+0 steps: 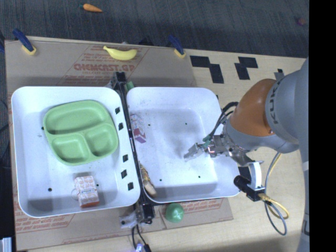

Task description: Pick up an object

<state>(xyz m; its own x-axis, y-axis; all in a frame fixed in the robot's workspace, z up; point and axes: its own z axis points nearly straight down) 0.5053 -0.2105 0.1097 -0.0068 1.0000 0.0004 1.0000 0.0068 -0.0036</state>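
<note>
My gripper hangs low over the right side of the right bin, above bare white floor with no object under it. A small pink and white item lies against this bin's left wall, well to the left of the gripper. A tan, finger-shaped object rests at the bin's front left corner. In the left bin sit a green divided plate and, in front of it, a small orange and white carton.
A yellow banana lies on the cardboard behind the bins and a green ball in front of the right bin. An orange piece lies on the dark floor. Blue clamps hold the cardboard's back edge.
</note>
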